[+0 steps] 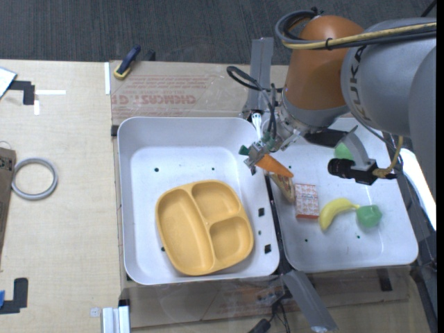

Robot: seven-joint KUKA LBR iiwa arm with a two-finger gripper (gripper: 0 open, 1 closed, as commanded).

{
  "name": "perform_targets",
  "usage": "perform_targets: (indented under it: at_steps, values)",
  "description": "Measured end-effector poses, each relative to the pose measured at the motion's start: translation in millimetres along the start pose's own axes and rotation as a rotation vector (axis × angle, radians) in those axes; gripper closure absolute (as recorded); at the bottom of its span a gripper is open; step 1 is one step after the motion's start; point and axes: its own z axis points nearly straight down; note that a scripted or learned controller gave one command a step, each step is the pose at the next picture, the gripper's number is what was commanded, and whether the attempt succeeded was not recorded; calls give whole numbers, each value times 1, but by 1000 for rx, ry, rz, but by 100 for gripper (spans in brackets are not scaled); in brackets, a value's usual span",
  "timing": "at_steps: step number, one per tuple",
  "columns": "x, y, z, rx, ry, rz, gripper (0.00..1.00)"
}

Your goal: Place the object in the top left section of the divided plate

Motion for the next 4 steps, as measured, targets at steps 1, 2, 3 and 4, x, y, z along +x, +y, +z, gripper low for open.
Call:
perform_targets:
  at_steps: [1, 2, 3, 4]
  values:
    - [4, 61, -183, 2, -1, 122, 100]
    - [103, 65, -97, 5, 1, 121, 100]
    - [111, 151, -146, 3, -1, 228, 100]
    - [110, 151, -154, 5, -4, 227, 100]
